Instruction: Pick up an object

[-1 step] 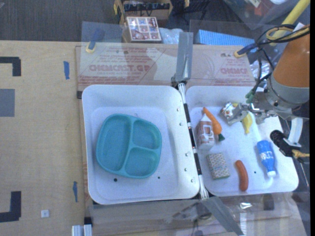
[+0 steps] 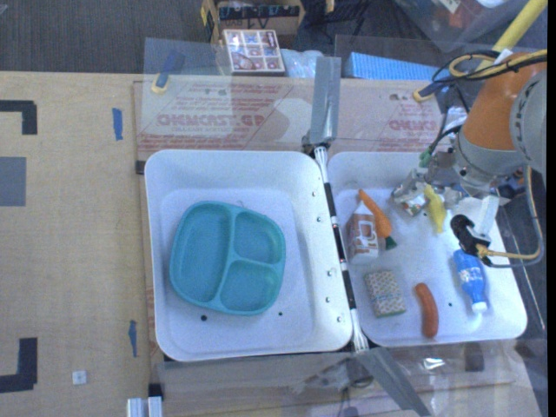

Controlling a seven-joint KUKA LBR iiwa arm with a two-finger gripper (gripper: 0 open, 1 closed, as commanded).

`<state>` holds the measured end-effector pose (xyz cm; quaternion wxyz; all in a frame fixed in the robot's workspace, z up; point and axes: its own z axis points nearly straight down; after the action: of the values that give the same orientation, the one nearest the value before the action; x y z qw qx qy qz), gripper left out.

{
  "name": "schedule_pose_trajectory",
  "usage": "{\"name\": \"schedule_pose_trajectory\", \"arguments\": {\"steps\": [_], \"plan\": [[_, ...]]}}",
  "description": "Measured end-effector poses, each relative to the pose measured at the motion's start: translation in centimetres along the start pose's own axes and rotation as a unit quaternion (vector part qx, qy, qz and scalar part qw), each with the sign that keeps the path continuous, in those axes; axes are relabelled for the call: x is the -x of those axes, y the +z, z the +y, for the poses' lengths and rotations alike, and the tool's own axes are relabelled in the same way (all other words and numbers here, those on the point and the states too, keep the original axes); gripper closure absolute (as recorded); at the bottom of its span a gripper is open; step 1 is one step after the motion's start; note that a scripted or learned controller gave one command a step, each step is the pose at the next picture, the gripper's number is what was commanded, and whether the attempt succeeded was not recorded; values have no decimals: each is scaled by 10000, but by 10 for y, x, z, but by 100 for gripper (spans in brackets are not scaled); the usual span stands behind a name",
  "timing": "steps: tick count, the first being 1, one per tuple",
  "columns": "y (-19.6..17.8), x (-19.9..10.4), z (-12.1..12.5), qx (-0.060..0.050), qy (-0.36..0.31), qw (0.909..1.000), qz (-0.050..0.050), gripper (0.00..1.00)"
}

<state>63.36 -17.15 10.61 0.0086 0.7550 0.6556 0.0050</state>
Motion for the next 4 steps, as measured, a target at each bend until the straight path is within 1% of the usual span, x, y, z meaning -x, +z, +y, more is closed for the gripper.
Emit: {"name": "schedule_pose_trajectory", "arguments": {"steps": [1, 2, 3, 4], "plan": [[-4, 1, -3, -83, 0, 10000, 5, 100], [-75, -52, 29, -104, -611, 9981, 21, 100], [-74, -52, 29, -106, -614, 9981, 21, 0], [0, 29, 37, -114, -714, 9974, 26, 0]]}}
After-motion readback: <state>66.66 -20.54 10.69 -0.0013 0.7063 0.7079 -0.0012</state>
